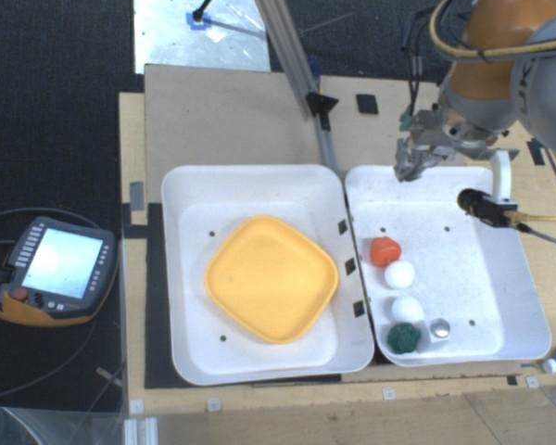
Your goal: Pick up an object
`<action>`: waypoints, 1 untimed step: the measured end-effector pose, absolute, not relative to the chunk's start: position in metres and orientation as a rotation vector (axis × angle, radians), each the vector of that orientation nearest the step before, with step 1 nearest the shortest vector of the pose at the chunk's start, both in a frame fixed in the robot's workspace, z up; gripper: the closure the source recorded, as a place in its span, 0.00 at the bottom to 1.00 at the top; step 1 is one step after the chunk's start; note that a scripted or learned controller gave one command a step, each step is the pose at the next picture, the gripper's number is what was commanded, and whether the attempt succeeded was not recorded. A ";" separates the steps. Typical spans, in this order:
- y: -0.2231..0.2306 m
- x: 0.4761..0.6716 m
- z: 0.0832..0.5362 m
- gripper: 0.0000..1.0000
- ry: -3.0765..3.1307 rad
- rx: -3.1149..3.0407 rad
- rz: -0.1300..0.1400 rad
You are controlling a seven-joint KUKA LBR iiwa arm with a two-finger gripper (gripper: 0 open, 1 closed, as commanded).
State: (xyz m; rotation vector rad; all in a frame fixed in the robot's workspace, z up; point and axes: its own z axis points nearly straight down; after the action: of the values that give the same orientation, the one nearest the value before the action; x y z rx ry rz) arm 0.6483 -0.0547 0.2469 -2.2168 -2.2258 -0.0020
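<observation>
We see the gripper (410,167) poised over the twelve o'clock rim of the right bin (510,276), its fingers close together with nothing between them. The loose objects sit well apart from it, clustered toward seven o'clock in that bin: an orange ball (385,250) nearest the divider, a white ball (399,274) just beside it at five o'clock, a second white ball (407,307) below, then a dark green ball (404,337) touching the front wall, with a small silver cylinder (439,328) at its three o'clock. The left bin (190,248) holds a yellow square plate (271,278). A teach pendant (51,269) lies off the surface at nine o'clock.
</observation>
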 end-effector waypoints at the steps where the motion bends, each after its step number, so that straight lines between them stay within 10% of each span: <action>1: 0.004 0.655 0.249 1.00 -2.227 -2.216 -0.003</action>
State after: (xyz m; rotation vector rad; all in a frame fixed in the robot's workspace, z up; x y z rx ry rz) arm 0.6549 0.0040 0.2493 -2.2155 -2.2270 -0.0032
